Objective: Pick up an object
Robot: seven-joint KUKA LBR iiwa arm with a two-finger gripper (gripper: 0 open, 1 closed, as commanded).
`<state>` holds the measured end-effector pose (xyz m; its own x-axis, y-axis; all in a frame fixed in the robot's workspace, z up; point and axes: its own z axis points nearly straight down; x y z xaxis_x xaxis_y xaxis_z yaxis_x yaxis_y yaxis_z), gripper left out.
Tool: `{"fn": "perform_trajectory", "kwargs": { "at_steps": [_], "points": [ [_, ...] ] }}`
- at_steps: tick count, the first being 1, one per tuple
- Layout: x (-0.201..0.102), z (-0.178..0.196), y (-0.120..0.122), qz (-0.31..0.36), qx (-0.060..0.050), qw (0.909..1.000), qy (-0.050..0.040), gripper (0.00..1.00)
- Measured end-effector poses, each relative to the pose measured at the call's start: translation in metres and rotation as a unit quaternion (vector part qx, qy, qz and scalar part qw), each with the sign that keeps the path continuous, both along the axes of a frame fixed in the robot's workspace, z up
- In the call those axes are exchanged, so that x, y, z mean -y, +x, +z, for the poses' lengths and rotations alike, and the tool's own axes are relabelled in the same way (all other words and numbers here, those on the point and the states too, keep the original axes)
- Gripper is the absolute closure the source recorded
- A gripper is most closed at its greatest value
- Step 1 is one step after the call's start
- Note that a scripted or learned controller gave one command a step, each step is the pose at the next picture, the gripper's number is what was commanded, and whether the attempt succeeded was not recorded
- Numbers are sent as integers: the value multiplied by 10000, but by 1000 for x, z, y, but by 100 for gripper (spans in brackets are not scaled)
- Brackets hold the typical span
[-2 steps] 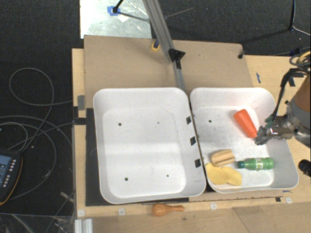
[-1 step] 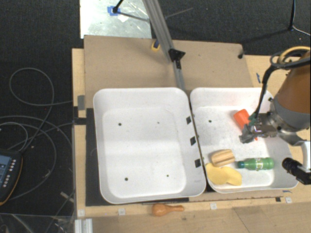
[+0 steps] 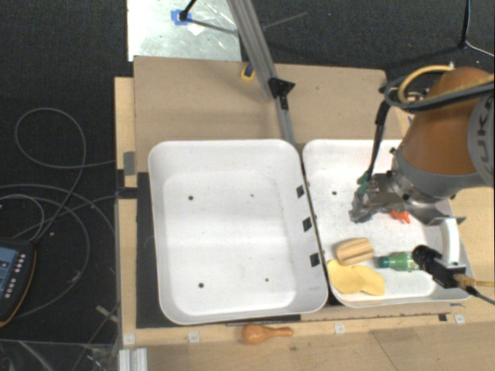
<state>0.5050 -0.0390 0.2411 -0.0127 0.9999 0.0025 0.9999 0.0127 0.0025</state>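
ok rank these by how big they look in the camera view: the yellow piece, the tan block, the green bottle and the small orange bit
1. yellow piece
2. tan block and green bottle, too close to call
3. small orange bit, partly hidden by the arm

Robotics lab: bench (image 3: 232, 99) w/ two white bins (image 3: 166, 207), floor cables (image 3: 46, 207), tripod leg (image 3: 255, 37).

Lying in the right bin (image 3: 325, 161), all toward its near end: a tan wooden block (image 3: 353, 250), rounded, on its side and slightly tilted; just below it, touching, a flat pale yellow piece (image 3: 357, 279) against the front wall; to the right of both, a green bottle (image 3: 397, 262) on its side, pointing left; farther back, a small orange-red item (image 3: 400, 216), partly hidden, too small to identify.
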Motion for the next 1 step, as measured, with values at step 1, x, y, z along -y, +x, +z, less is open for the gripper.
{"fn": "perform_trajectory", "kwargs": {
  "at_steps": [1],
  "points": [
    [-45, 0, 11, -9, 0, 10000, -3, 100]
  ]
}}
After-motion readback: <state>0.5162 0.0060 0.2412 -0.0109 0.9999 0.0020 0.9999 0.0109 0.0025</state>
